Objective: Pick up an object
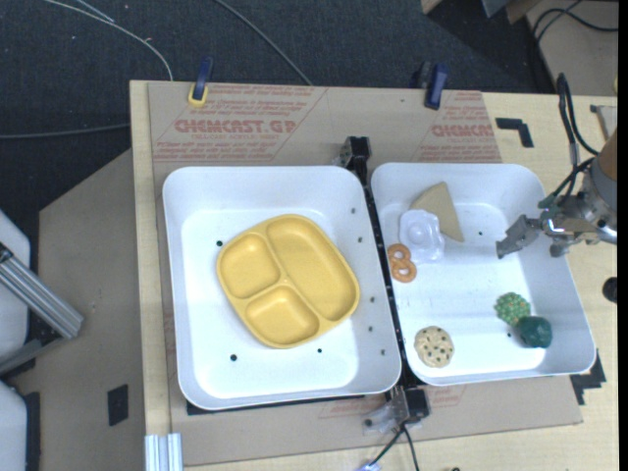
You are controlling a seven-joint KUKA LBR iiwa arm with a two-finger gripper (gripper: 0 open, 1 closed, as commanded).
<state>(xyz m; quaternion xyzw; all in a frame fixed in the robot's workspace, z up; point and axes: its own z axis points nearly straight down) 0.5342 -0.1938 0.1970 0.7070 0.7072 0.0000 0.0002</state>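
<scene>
Camera view: pincer (514,244) seemingly empty

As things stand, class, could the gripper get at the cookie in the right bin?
Probably yes. The cookie lies alone on bare floor of the right bin, apart from the pretzel, with nothing between it and the gripper.

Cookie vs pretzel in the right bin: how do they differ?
The cookie is a pale, solid round disc with dark specks; the pretzel is orange-brown, looped, with holes through it. The cookie looks larger than the pretzel. The cookie lies near the bin's front edge; the pretzel sits further back, by the left wall, next to a white cup. Both lie flat in the right bin.
</scene>
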